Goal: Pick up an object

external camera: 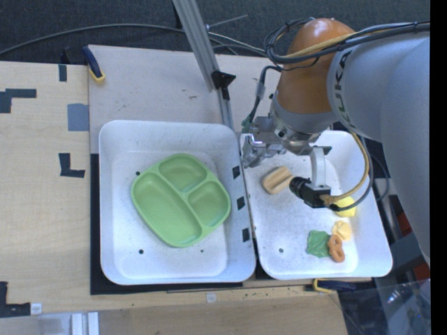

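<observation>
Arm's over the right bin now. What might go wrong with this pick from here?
1. The gripper hangs near the right bin's left wall, beside the tan bread roll rather than over it, so it may close on nothing.
2. The green, yellow and orange toys lie bunched together in the near corner; a grab there could catch several or push them against the wall.

Your grey arm (391,82) is reaching in from the right, orange wrist band uppermost, hand (253,147) pointing steeply downward.
</observation>
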Controlling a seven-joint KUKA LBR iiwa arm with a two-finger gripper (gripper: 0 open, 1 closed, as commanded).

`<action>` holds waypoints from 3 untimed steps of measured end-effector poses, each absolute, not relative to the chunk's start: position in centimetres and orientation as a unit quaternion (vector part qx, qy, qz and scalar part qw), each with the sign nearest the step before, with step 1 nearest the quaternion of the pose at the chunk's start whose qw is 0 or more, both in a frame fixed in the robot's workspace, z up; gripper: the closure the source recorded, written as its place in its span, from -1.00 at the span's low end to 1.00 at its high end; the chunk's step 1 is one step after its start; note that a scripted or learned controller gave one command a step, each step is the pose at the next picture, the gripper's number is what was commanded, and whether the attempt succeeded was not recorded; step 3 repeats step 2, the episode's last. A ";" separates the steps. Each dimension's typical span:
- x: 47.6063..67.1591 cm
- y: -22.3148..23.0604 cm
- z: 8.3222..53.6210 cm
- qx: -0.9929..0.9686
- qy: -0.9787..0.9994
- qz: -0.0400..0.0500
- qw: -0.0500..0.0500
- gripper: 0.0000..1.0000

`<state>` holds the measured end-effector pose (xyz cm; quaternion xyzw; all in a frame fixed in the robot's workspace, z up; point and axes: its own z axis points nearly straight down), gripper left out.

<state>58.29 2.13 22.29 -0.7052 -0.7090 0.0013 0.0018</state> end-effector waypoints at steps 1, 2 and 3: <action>55.6 6.1 23.2 -0.705 -0.709 0.001 0.002 1.00; 51.6 9.7 23.9 -0.705 -0.709 0.001 0.002 1.00; 51.6 9.7 23.9 -0.705 -0.709 0.001 0.002 1.00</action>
